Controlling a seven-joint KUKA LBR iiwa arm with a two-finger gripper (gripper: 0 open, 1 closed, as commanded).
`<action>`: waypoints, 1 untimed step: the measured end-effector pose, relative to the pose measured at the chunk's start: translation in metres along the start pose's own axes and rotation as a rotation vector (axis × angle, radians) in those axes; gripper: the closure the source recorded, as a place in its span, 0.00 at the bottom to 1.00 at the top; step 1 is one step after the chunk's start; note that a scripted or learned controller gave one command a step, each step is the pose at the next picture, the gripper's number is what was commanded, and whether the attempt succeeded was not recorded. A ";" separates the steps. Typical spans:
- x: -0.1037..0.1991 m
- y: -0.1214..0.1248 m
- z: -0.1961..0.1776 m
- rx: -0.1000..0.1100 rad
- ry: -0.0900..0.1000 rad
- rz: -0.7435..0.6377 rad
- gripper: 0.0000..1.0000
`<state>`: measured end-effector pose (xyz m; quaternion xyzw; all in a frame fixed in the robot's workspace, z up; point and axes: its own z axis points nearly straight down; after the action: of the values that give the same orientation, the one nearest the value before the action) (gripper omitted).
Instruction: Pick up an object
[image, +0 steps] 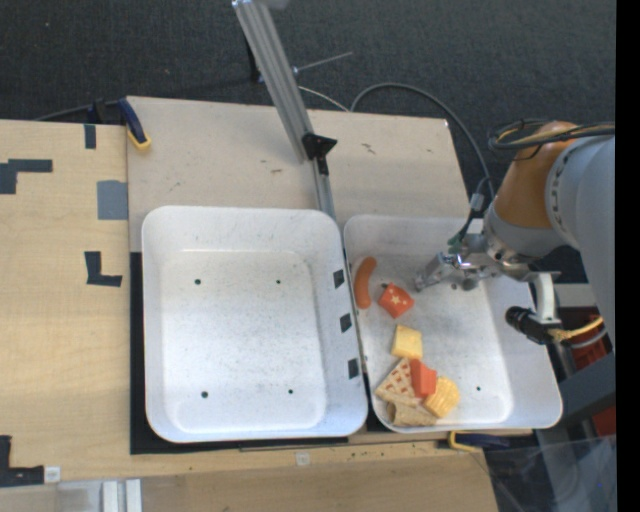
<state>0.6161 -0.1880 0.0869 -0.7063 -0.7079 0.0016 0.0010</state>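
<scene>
On the far left we see the wooden bench (60, 330) with some dark tape marks on it, and a blue and yellow clamp (133, 123) near its upper edge. Next comes the left bin (165, 330), a shallow white tray with a few small dark dots on its floor. Above it a grey metal pole (285, 85) goes down at a slant and ends at the place where the two bins meet.

The right bin (520, 400) lies just beside the left one, and here are all the objects. Nearest the shared wall is an orange sausage-shaped piece (364, 282), standing almost upright along the wall. Just to the right of it is a small red block (396, 300). Lower in the bin we see a yellow block (407, 343), and below it a cluster near the front edge: a waffle-like brown piece (398, 388), a red-orange piece (423, 378) touching it, and a yellow-orange piece (442, 397) on its right side.

Further right, the gripper (440, 275) is low over the upper part of the right bin, near the red block but apart from it. We cannot tell how far its fingers are open, and we see no object between them. Behind it the arm (560, 190), grey with an orange band, reaches in from the right.
</scene>
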 end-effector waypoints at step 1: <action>0.000 0.001 -0.011 -0.002 0.000 -0.001 1.00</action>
<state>0.6167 -0.1876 0.0983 -0.7060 -0.7083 0.0011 0.0004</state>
